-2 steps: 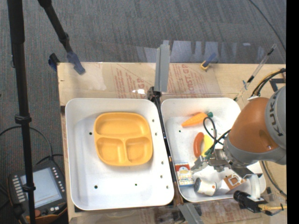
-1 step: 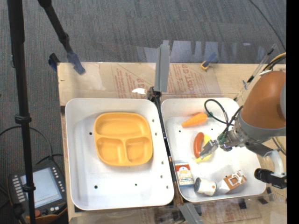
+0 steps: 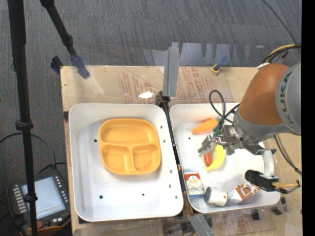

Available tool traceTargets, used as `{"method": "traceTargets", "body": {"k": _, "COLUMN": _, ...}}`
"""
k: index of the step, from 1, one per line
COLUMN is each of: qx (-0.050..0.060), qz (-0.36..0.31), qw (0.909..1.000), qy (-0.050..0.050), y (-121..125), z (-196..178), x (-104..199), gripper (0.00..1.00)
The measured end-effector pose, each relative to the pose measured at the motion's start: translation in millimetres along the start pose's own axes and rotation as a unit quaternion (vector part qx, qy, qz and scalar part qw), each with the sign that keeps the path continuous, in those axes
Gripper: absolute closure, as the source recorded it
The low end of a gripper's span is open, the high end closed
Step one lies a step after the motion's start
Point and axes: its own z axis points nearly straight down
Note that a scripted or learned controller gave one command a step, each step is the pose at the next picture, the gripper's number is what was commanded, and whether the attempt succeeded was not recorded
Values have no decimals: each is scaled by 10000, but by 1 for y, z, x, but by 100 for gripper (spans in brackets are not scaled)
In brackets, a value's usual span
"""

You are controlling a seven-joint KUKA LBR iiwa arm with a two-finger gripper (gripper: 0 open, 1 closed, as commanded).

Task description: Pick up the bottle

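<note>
While the gripper (image 3: pixel 208 147) hangs over the banana (image 3: pixel 217 160) in the right-hand bin (image 3: pixel 184 116), its grip state impossible to tell, the presumed bottle (image 3: pixel 216 196), small and white, lies apart toward the near rim, long axis crosswise

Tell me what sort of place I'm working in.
Probably a robotics lab test cell: two white bins on a bench, what looks like a teach pendant beside it, and a black stand on grey carpet.
</note>
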Motion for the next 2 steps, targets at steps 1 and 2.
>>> {"method": "traceTargets", "body": {"k": 1, "qx": -17, "qz": 589, "qw": 9983, "qy": 13, "y": -52, "z": 90, "x": -15, "gripper": 0}}
{"method": "traceTargets", "body": {"k": 2, "qx": 7, "qz": 1485, "qw": 9889, "qy": -3, "y": -54, "z": 0, "x": 44, "gripper": 0}}
